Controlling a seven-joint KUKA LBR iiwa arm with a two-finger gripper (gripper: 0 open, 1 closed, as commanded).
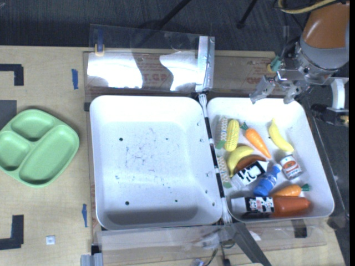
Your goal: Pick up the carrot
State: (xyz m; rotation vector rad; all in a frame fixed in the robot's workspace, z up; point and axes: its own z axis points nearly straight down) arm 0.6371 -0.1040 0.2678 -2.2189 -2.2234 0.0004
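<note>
Claw [275,91] hangs spread and empty over the far edge of the right white bin [320,165], clear of the clutter, while the small orange plastic carrot [256,140] lies below it between corn cob [233,134] and banana [280,137].

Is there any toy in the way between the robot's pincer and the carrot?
Nothing visible blocks it. The pincer hangs above the back edge of the right bin, and bare white floor lies between it and the carrot. The corn and a banana lie at the carrot's sides, apart from it.
</note>
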